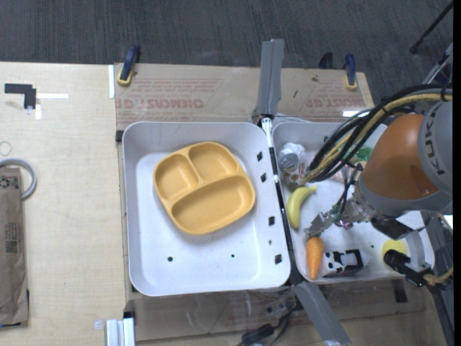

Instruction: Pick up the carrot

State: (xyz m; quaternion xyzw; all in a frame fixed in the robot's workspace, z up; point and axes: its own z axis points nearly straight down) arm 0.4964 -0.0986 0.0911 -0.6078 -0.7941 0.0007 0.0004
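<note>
The carrot (315, 256) — a short, tapered orange cone with a smooth skin — is seen lying in the right bin (328, 278), near that bin's front wall and pointing towards it. Just behind the carrot, a curved yellow banana (299, 202) is laid, and behind that a crumpled, shiny can (291, 163) is found. To the right of the carrot, almost touching it, a small black-and-white object (343, 261) is placed; farther right, a rounded yellow item (395, 250) is partly covered by the arm. The gripper (322, 222) is held just above and behind the carrot's thick end, its thin metal fingers angled down towards it — how wide they stand cannot be told, and nothing is seen between them. To the carrot's left, beyond the bin wall, a matte yellow divided plate (205, 187) rests in the left bin (144, 265).
</note>
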